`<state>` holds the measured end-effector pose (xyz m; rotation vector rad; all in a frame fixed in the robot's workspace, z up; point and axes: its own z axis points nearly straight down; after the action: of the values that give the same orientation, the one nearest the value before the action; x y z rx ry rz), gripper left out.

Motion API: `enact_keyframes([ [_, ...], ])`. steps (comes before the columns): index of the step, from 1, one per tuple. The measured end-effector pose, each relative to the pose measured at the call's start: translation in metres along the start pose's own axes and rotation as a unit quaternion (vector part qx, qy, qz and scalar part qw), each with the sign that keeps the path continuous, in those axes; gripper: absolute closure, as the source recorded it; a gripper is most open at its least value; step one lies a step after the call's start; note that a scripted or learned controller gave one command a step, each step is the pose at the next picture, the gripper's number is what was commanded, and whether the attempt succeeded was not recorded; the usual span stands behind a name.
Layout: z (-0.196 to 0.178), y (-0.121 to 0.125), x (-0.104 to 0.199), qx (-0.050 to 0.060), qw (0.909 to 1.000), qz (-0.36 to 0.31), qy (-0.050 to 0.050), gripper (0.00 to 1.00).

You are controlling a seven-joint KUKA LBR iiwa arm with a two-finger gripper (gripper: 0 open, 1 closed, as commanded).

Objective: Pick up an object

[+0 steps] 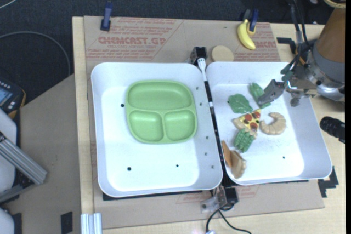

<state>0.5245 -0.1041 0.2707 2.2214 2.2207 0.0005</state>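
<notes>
The right bin point(307, 164) holds several toy foods: a dark green leaf point(238, 102), a smaller green piece point(255, 89), a pizza slice point(249, 120), a tan croissant point(274, 124), a knobbly green vegetable point(244, 140) and a brown bread piece point(235, 160) by the bin's left wall. My gripper point(279, 98) hangs over the upper middle of this bin, just right of the small green piece and above the croissant. It looks open, and nothing shows between its fingers. One grey finger point(267, 94) slants down-left toward the leaf.
The left bin point(109, 161) holds a green divided plate point(162, 111). On the bench behind the bins lie a yellow banana point(247, 35) and a round tan disc point(222, 53). Blue clamps point(106, 16) grip the back edge. The arm point(329, 57) fills the right side.
</notes>
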Motion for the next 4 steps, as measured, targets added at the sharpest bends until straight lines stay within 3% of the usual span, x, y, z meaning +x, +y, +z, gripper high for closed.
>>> enact_keyframes([
  [1,0.091,-0.041,0.061,0.007,1.0000,-0.002,0.002,0.00],
  [2,0.076,-0.037,0.057,-0.001,1.0000,0.001,0.000,1.00],
  [3,0.087,-0.046,0.104,0.002,1.0000,-0.002,0.002,1.00],
  [4,0.036,-0.045,0.180,-0.002,1.0000,-0.004,0.001,1.00],
])
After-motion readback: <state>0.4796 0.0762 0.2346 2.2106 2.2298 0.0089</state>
